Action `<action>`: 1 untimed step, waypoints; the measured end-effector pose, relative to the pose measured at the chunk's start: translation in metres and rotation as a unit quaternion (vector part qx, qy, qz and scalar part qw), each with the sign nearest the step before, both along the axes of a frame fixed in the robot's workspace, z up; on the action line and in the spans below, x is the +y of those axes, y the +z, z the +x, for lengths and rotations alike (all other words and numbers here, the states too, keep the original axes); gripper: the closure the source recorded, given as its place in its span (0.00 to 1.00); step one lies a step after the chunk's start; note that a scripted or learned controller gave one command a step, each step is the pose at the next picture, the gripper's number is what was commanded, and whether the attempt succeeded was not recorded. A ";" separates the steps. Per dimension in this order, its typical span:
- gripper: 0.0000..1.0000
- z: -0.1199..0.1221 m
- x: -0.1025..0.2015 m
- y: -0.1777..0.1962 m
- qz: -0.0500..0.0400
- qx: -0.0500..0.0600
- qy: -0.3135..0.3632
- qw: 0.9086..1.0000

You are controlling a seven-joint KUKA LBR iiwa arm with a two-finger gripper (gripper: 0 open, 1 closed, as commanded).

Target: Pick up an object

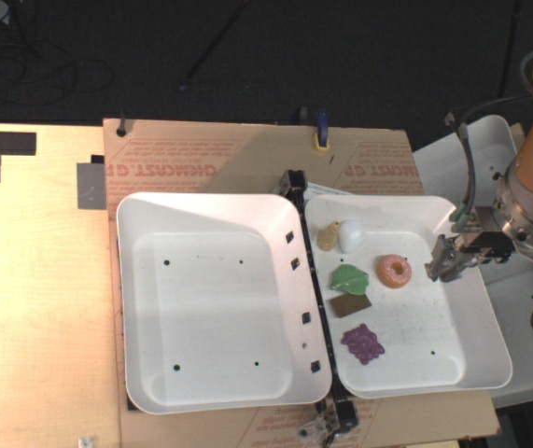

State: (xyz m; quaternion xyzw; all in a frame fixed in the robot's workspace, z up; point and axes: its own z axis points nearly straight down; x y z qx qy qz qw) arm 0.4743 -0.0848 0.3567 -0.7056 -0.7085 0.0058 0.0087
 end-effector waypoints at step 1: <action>1.00 0.033 0.025 0.043 -0.002 -0.011 0.000 1.000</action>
